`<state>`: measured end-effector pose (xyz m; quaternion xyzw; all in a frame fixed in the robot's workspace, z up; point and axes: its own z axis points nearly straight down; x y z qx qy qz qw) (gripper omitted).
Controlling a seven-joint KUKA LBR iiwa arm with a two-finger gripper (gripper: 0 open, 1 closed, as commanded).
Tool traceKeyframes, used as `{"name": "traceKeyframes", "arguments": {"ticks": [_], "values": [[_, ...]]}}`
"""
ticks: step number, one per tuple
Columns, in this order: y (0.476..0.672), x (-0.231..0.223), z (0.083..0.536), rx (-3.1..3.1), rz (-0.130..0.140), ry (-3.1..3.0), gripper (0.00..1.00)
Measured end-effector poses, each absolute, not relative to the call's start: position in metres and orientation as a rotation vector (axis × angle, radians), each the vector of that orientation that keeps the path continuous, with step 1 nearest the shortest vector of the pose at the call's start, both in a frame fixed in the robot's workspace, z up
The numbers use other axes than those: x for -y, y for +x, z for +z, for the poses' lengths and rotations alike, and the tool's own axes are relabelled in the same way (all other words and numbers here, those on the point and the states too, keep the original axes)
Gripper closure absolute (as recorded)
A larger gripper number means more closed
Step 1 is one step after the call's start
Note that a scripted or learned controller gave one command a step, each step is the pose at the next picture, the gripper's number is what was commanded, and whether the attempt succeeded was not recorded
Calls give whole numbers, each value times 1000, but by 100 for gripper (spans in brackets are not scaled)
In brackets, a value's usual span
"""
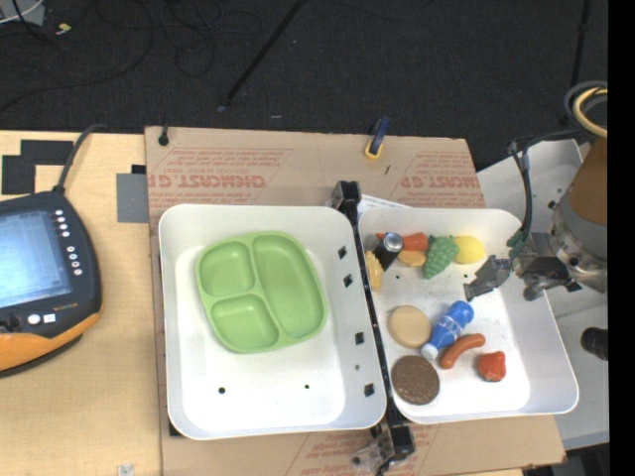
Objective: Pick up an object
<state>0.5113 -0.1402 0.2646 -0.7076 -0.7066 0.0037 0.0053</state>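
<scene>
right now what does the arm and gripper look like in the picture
The arm is grey metal with an orange-brown band above the wrist and a yellowish ring near the top edge. Dark cables run down beside it. The gripper is dark grey to black, with two short angular fingers.

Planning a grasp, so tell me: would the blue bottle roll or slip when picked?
The blue bottle lies on its side and looks round, so it probably rolls if nudged. It seems smooth plastic, likely light and slippery. It touches the sausage, which may shift.

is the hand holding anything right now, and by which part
Nothing is held. The hand hovers open over the right bin, apart from the lemon and blue bottle.
</scene>
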Motion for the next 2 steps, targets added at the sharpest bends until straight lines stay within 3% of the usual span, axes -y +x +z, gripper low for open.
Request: {"name": "traceKeyframes", "arguments": {"ticks": [1,2], "values": [[513,140,270,2221,1,-2220,0],[511,148,221,2217,7,-2215,0]]}}
